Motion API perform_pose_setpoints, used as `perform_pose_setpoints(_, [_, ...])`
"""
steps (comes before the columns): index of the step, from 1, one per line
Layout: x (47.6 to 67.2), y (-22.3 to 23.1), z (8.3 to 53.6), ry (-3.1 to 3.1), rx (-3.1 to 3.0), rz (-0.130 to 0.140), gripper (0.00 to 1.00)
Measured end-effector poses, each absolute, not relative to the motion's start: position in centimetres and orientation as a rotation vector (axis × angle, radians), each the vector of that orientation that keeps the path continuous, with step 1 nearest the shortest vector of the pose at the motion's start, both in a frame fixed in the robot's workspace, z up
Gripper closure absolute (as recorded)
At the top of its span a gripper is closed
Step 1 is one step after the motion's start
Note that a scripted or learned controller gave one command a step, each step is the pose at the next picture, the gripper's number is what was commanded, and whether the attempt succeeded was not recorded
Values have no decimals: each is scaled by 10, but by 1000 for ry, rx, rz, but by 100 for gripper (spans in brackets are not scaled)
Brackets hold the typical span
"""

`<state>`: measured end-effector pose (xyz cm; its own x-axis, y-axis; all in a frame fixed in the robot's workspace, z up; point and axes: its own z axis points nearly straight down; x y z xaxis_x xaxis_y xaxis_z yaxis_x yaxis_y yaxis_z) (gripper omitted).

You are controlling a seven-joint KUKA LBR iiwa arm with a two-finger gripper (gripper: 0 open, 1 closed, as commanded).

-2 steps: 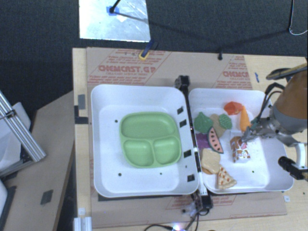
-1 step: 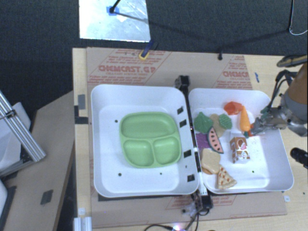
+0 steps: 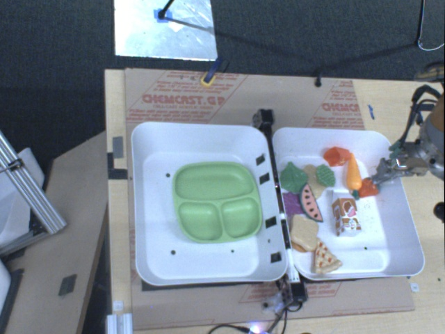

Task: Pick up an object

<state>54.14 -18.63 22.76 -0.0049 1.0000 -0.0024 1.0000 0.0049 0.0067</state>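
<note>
Two shallow white plastic bins sit side by side on the worktop [image 3: 118,207], over a sheet of brown cardboard printed with red lettering. The left bin [image 3: 149,152] has smooth glossy walls and rounded corners, and it holds a pale green plate [image 3: 215,200], a matte moulded tray with one wide compartment on top and two smaller ones below.

The right bin [image 3: 400,245] carries a scatter of toy food. At its 12 o'clock lies an orange-red lump [image 3: 337,155], with a smooth tapered carrot [image 3: 354,175] just beside it, pointing down. Toward 10 o'clock a dark green leafy piece [image 3: 293,177] with a crinkled edge touches a lighter green one [image 3: 325,175]. Near the centre are a watermelon slice [image 3: 310,202], flat and half-round, and a small boxy carton [image 3: 345,215] standing upright. At 7 o'clock a tan bread slice [image 3: 304,234] lies beside a triangular pizza wedge [image 3: 325,258].

The hand [image 3: 384,172], grey metal, reaches in at the bin's 3 o'clock edge. Its tips sit right against a small red piece [image 3: 368,188] next to the carrot, but I cannot tell whether they are wide, narrow or gripping anything.
</note>
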Motion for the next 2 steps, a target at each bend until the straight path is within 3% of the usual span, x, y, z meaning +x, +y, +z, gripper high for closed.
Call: perform_pose_setpoints(2, [570,-78,220,2233,2208,6,100])
